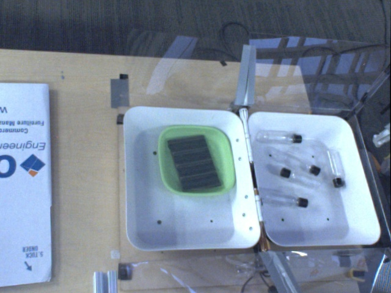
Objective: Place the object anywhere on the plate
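Observation:
A square green plate (228,163) lies in the upper half of the left white bin (183,224). On it rests a dark grey ribbed rectangular block (193,162), lying flat and slightly turned, inside the plate's rim. In the right white bin (324,227) lie several clear tubes with black caps, among them one near the top (280,138), one at the right (335,166) and one lower down (287,198).
A white printed booklet (24,182) lies on the wooden bench at the far left. A grey metal strip (246,81) stands behind the seam between the bins. Cables and a metal frame (342,66) sit at the back right.

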You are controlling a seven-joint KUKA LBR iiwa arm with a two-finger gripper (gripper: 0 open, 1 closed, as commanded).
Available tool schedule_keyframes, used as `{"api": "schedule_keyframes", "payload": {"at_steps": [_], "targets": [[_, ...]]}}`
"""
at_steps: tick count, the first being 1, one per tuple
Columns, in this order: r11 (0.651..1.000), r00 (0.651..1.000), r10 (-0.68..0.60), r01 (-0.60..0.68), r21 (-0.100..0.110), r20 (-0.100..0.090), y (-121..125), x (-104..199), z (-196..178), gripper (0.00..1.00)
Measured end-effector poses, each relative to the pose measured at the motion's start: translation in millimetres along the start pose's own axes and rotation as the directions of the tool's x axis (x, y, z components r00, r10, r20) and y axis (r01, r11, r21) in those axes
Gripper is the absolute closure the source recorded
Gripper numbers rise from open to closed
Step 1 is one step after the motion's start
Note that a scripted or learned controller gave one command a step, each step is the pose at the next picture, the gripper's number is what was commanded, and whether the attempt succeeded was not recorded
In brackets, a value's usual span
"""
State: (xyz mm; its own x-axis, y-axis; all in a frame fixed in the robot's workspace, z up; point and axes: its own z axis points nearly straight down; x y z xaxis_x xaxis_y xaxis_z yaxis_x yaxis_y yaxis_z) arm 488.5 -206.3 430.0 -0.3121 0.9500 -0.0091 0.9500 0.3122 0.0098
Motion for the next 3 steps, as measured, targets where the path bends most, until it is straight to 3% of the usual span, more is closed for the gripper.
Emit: {"api": "schedule_keyframes", "payload": {"at_steps": [1, 3], "targets": [[0.955, 0.955, -0.298, 0.298, 0.000, -0.001, 0.3, 0.3, -7.0, 0.00], [0.955, 0.955, -0.298, 0.298, 0.000, -0.001, 0.3, 0.3, -7.0, 0.00]]}}
